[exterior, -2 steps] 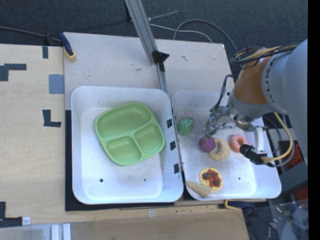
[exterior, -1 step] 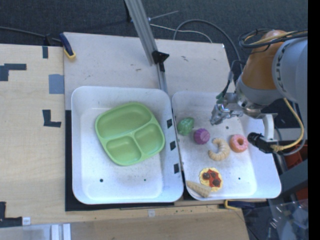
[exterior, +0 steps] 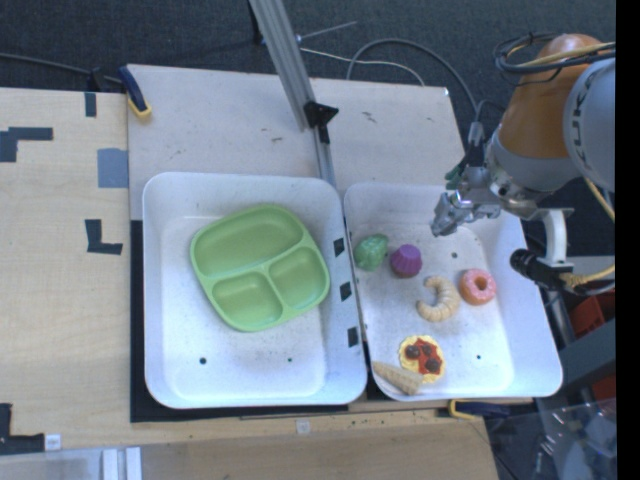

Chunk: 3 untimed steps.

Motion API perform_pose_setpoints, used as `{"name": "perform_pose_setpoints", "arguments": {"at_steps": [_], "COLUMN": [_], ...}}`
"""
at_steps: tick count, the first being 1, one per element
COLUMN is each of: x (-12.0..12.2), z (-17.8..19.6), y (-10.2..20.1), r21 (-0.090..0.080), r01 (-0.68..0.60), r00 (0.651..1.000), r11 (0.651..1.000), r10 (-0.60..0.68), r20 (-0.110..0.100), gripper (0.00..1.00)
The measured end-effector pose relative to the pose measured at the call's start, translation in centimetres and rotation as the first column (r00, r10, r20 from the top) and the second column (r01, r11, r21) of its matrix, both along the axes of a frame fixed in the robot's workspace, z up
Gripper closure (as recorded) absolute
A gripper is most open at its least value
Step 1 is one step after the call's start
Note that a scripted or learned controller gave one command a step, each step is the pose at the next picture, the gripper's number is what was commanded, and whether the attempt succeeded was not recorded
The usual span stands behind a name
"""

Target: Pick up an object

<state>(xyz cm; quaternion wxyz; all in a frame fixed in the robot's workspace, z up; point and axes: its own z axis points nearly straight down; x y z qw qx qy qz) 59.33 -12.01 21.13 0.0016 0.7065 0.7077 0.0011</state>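
The right bin (exterior: 520,353) holds several toy foods: a green piece (exterior: 371,252), a purple piece (exterior: 406,260), a tan croissant (exterior: 437,299), a pink donut (exterior: 477,287), a small pizza-like disc (exterior: 422,355) and a tan wedge (exterior: 397,377) at the front. My gripper (exterior: 449,215) hangs over the back of that bin, above and to the right of the purple piece. Nothing shows between its fingertips.
The left bin (exterior: 170,368) carries a green divided plate (exterior: 260,265). A grey metal pole (exterior: 290,58) slants across the bench behind the bins. Cables (exterior: 400,58) lie at the back right.
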Motion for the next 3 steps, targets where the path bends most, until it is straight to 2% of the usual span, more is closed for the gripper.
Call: {"name": "perform_pose_setpoints", "arguments": {"at_steps": [1, 3], "x": [-0.2, -2.4], "z": [1.1, -0.3], "y": [5.5, 16.8], "r21": [0.003, 0.002], "r01": [-0.005, -0.005], "r00": [1.000, 1.000], "r11": [1.000, 1.000], "r10": [0.005, 0.005], "r20": [-0.004, -0.007], "gripper": [1.00, 1.00]}}
